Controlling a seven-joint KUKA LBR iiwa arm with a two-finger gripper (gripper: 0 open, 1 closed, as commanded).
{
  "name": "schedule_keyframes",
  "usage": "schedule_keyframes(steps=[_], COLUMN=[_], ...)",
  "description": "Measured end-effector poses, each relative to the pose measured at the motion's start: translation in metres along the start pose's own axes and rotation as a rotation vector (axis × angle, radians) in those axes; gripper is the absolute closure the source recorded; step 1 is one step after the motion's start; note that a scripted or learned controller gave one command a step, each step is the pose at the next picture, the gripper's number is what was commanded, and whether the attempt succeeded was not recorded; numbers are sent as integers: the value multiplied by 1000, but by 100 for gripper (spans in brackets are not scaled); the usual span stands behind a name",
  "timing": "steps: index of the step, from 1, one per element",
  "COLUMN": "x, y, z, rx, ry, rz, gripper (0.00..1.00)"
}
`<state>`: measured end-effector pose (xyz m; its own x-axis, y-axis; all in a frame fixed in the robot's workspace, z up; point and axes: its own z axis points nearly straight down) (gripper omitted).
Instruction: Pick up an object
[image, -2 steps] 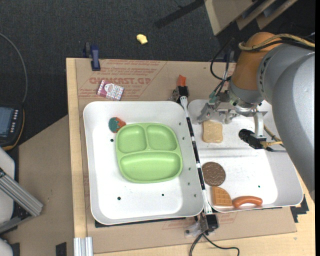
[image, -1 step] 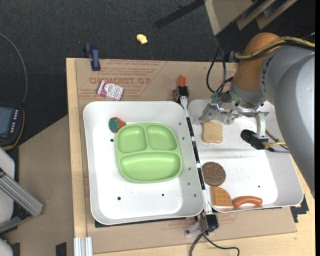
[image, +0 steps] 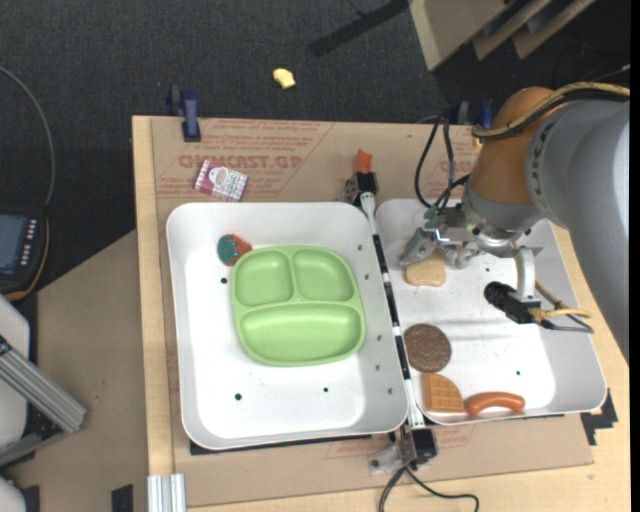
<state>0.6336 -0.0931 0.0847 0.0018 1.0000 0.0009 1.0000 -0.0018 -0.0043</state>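
Note:
In the right bin (image: 570, 385) my gripper (image: 441, 250) hangs low over the far left part, just above a pale tan, bread-like piece (image: 426, 274). Its fingers stand apart, open, with nothing between them. A round brown cookie (image: 427, 347) lies nearer the front by the left wall. At the front edge lie a waffle-like square (image: 443, 395) and a reddish sausage (image: 494, 403).
The left bin (image: 200, 380) holds a green divided plate (image: 297, 305) and a small red and teal item (image: 234, 248) at its far left corner. A small printed packet (image: 220, 180) lies on the cardboard behind the bins.

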Motion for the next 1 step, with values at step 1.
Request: schedule_keyframes(steps=[1], x=[0], y=[3], z=[-11], rx=[-7], ry=[-1], rz=[-1], gripper=[100])
